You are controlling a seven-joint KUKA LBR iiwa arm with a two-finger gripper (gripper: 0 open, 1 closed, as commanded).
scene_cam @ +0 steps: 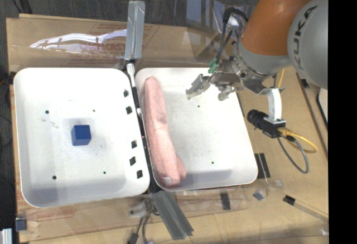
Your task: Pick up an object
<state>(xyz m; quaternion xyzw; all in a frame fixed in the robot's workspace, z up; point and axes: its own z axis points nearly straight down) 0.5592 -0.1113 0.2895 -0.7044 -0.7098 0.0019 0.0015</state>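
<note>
The gripper [210, 91] hangs over the far part of the right bin [234, 142], close to that bin's middle line. The arm's orange band [273, 8] rises behind it at the far right. Its two fingers [195, 88] stand apart with nothing between them, and bare white bin floor shows below the gap.

The pink roll [160, 131], a long, soft-looking cylinder, lies in the right bin along its left wall. It runs from the far-left corner almost to the near-left corner, with its near end angled slightly to the right. The roll is to the left of the gripper. Its far end is near the finger on the scene's left but apart from it, with a strip of bin floor showing between them. The rest of the roll stretches toward the near side, well clear of the fingers.

The blue cube [81, 134] sits on the floor of the left bin [33, 181], left of its middle and a little toward the near side. It is well apart from the gripper, with the meeting walls of the two bins and the pink roll between them.

Small black clips [133, 145] line the left bin's right wall. A grey metal bar [135, 25] stands at the far end of the seam between the bins. A crumpled clear plastic sheet [78, 43] lies on the cardboard [167, 42] beyond the left bin.
</note>
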